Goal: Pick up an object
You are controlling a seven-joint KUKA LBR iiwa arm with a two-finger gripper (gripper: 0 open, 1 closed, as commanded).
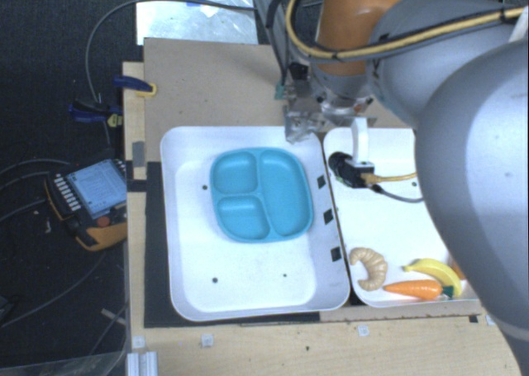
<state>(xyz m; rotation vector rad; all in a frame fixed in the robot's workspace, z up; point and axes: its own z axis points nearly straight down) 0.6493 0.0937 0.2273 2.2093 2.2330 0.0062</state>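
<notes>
Overhead, the gripper hung at the far rim between the bins, its state impossible to tell, while the croissant, carrot and banana lay in the right bin.

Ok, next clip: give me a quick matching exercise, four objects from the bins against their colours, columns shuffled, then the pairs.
Objects:
1. divided tray
2. croissant
3. carrot
4. banana

Colours:
A. orange
B. yellow
C. blue
D. tan

Pairs: 1-C, 2-D, 3-A, 4-B. The tray lies in the left bin; the other three lie together at the near end of the right bin.
</notes>
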